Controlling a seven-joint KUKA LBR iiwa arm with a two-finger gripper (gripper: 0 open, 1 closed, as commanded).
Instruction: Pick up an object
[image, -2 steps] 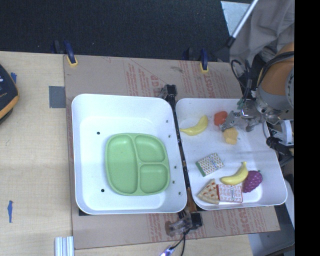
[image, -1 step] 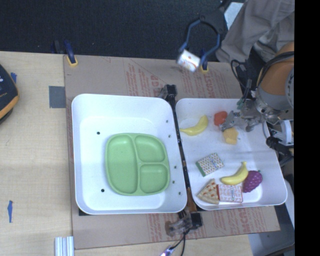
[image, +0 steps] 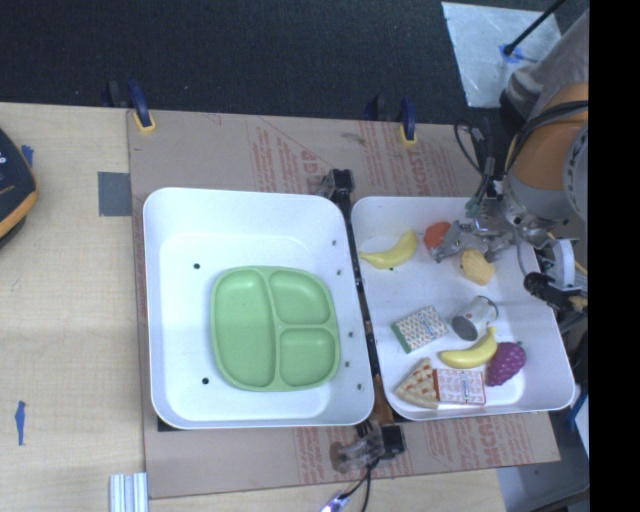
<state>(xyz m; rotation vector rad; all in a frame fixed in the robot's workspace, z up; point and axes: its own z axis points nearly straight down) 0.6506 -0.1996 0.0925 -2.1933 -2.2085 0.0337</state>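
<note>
Two white bins sat side by side — the left bin (image: 170, 300) carried a green divided plate (image: 272, 327). The right bin (image: 545, 395) held the small items: two bananas (image: 391, 251) (image: 470, 353), purple grapes (image: 505, 362), a pizza slice (image: 418, 385), a small can (image: 473, 318). The gripper (image: 478, 236) hung low at that bin's far end, just above a yellow block (image: 477, 267) and beside a red fruit (image: 437, 235).

Green divided plate (image: 273, 327) in left bin (image: 170, 215)
</note>
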